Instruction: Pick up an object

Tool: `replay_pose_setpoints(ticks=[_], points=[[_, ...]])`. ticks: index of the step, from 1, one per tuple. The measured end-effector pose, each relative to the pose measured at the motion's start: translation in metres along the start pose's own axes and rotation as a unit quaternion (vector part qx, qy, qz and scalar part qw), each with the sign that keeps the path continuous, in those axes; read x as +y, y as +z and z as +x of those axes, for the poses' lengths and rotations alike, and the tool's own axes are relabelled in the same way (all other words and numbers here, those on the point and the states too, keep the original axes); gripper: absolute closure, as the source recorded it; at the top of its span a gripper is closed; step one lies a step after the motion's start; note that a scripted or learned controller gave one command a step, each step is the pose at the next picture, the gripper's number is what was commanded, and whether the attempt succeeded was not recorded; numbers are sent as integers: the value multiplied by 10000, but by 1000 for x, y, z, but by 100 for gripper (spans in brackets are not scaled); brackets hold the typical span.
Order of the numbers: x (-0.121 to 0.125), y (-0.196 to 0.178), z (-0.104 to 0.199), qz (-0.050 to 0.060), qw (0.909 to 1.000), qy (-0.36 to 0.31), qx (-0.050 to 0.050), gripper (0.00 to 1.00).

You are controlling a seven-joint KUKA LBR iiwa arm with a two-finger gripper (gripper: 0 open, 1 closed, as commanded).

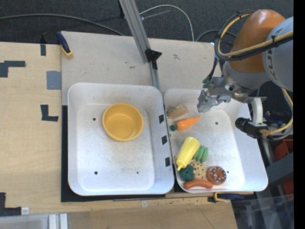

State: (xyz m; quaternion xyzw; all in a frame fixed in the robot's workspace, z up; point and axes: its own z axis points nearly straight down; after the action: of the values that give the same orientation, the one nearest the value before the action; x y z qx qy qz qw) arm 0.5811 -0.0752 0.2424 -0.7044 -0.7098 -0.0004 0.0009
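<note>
One carrot (187, 123) in right bin, just below-left of gripper (205, 104)

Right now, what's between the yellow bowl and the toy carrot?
In the camera view, bare white bin floor, then the two bins' touching rims lie between the yellow bowl and the toy carrot. No toy sits there.

The pale wooden bench (28, 142) carries a grey board (109, 56), on which two shallow white plastic bins sit side by side, touching: the left bin (81, 175) and the right bin (248, 171).
</note>
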Motion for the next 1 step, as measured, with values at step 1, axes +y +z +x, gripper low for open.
replay_pose_setpoints(ticks=[1], points=[[9, 13, 58, 11, 10000, 4, -5, 100]])
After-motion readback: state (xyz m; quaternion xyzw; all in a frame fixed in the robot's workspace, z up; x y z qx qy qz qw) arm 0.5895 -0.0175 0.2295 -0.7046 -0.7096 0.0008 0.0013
